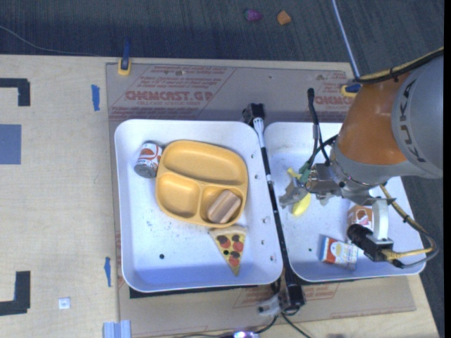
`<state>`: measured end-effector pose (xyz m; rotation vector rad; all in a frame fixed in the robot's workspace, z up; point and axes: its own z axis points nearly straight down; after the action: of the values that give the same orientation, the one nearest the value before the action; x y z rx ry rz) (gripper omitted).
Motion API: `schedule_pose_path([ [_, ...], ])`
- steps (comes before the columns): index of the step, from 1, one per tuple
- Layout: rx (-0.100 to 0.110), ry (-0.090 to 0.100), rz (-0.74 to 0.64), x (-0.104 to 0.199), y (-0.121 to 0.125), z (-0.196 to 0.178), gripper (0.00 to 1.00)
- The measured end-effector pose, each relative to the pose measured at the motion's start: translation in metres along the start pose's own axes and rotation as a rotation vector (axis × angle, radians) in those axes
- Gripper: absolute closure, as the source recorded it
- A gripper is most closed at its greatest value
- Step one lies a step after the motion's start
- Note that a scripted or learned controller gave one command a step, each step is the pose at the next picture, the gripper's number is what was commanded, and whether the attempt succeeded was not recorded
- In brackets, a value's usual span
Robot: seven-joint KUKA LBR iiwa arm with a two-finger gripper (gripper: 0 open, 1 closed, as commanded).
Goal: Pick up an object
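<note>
My gripper hangs low over the left part of the right bin, reaching in from the right. A small yellow object lies just under and beside its tip; whether they touch is unclear. A small white and orange carton lies near the bin's front. A brown and white cup-like item sits partly behind the arm's black cable fitting. In the left bin lie a yellow divided plate with a bun-like toy in one compartment, a small can and a toy pizza slice.
The grey arm with its orange band covers the right bin's back right. Cables loop over that bin's right side. A black ridge separates the two bins. Cardboard lies under them on the wooden bench.
</note>
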<state>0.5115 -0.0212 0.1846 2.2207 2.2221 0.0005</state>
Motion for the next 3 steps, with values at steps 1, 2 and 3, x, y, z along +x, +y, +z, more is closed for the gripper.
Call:
schedule_pose_path([
  [1,-0.002,-0.001,0.000,-0.067,-0.029,0.091,0.00],
  [2,-0.006,-0.002,0.001,-0.067,-0.028,0.081,1.00],
  [3,-0.001,0.002,-0.002,0.057,0.005,-0.027,1.00],
])
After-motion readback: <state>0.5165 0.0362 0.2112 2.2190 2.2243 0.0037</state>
